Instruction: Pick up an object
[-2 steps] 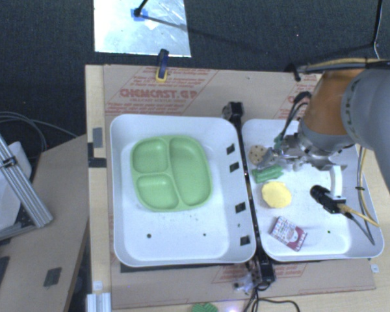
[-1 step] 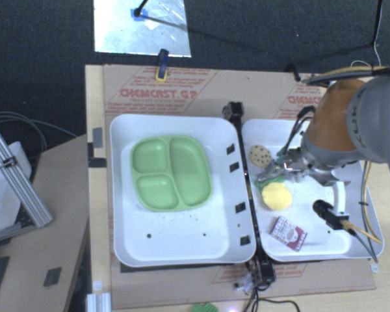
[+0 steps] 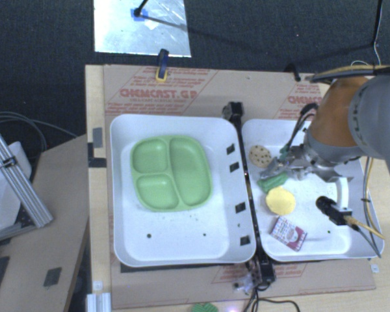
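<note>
My gripper (image 3: 277,169) is low in the right bin (image 3: 351,242), reaching in from the right. Right under its tip lies a green object (image 3: 270,183), partly covered by it; whether it is held is not visible. A round yellow object (image 3: 281,201) lies just below the green one. A brown spotted cookie (image 3: 259,154) lies to the upper left of the gripper. A red and white packet (image 3: 288,233) lies near the bin's front edge.
The left bin (image 3: 127,239) holds a green divided plate (image 3: 171,173). A black divider with clips (image 3: 242,174) runs between the bins. The arm's grey body and orange band (image 3: 341,119) cover the right bin's far right part.
</note>
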Robot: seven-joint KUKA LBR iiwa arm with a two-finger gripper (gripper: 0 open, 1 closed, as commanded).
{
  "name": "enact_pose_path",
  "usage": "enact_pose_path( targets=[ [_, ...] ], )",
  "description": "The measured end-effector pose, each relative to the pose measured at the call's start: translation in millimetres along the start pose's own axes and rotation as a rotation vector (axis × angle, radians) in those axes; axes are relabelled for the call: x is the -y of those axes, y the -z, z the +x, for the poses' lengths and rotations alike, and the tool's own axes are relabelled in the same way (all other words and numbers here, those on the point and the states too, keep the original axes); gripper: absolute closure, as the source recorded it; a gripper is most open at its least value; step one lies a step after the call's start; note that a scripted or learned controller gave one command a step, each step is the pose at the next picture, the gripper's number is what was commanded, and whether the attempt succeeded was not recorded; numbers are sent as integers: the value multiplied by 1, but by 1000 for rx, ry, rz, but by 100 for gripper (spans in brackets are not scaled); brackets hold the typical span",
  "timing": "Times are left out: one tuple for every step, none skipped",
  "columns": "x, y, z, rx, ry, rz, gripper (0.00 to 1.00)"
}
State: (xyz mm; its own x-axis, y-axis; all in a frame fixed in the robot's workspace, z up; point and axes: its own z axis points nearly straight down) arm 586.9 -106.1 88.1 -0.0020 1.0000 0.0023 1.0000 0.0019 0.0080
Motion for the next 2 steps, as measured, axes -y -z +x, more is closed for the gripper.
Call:
enact_pose_path(
  targets=[
    [30, 0, 12, 4, -3, -4, 0],
    [27, 13, 12, 4, -2, -11, 100]
  ],
)
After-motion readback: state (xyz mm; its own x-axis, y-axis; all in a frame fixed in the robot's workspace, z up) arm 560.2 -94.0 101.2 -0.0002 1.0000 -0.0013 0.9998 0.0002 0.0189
